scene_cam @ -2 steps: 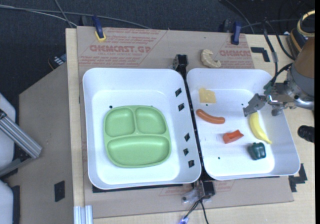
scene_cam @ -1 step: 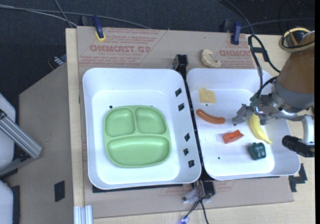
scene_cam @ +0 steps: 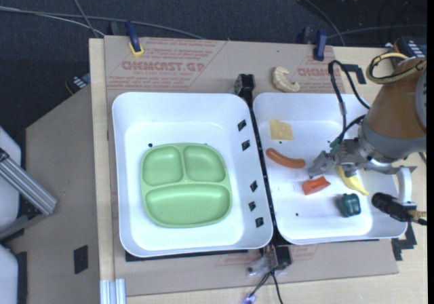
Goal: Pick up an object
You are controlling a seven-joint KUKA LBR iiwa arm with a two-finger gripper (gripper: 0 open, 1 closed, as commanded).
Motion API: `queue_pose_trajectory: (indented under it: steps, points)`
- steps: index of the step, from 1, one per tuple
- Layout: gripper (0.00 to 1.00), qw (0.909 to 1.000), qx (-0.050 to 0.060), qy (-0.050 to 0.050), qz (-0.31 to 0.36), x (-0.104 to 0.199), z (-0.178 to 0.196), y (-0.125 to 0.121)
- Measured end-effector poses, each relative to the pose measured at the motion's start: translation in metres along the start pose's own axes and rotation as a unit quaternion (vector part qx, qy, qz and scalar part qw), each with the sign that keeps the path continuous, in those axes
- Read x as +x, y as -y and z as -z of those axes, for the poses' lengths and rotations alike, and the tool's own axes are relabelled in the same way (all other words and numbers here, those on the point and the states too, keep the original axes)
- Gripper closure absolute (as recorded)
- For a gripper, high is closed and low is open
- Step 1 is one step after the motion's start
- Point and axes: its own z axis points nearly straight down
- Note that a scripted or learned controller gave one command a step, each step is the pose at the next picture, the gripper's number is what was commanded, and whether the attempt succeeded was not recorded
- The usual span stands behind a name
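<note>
Grey pincer (scene_cam: 324, 165) low over orange-red piece (scene_cam: 315, 186), right bin (scene_cam: 298, 233)

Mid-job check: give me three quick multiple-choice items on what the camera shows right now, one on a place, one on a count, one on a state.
1. Where does the green divided tray lie?
A. in the left bin
B. in the right bin
C. on the bench outside the bins

2. How many compartments does that tray have?
A. two
B. three
C. five

3. How does the gripper stand relative to the red piece?
A. far off, over the left bin
B. low in the right bin, just above the piece in the view
C. outside both bins

Answers:
1. A, the tray sits inside the left bin.
2. B, two small sections above one wide one.
3. B, the gripper is down inside the right bin, close beside the red piece.
</note>
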Motion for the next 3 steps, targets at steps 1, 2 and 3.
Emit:
queue_pose_trajectory:
  steps: [1, 2, 3]
  points:
    - [0.0, 1.0, -0.001, 0.0, 0.0, 0.001, -0.031, 0.0]
    - [1.0, 1.0, -0.003, 0.0, 0.0, 0.0, -0.018, -0.001]
    - [1.0, 1.0, -0.005, 0.002, 0.0, -0.007, 0.034, 0.006]
